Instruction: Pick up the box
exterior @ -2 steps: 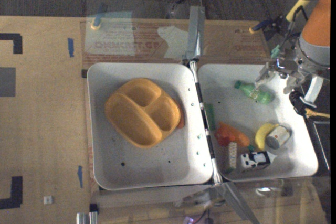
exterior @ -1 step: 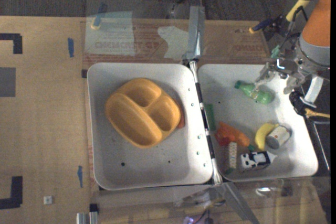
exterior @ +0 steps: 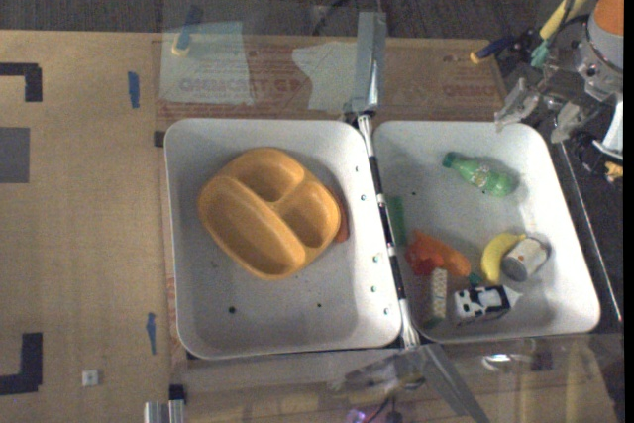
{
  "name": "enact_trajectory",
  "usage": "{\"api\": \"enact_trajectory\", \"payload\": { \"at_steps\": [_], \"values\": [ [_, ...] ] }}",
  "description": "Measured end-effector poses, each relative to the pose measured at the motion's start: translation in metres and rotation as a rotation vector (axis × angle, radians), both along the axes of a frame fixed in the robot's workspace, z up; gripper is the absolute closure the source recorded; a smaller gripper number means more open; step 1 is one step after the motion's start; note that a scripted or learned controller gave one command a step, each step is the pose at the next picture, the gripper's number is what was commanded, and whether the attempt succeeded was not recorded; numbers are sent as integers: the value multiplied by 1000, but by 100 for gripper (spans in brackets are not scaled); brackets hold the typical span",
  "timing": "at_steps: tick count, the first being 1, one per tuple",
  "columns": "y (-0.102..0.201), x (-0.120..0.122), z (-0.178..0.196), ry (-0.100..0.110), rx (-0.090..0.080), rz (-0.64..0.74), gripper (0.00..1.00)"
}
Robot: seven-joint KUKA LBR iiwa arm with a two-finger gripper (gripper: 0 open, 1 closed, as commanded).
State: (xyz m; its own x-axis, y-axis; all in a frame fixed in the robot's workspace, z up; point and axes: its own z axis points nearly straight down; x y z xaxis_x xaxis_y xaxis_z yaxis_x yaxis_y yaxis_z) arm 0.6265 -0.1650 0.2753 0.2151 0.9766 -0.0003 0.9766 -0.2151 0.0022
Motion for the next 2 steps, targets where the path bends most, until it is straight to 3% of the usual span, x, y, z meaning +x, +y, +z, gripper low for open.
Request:
{"api": "enact_trajectory", "payload": {
  "at_steps": [1,2],
  "values": [
    [62,2,-161,4,2,-101,0],
    [-17,0,-188,-3,0,-172,0]
  ]
}}
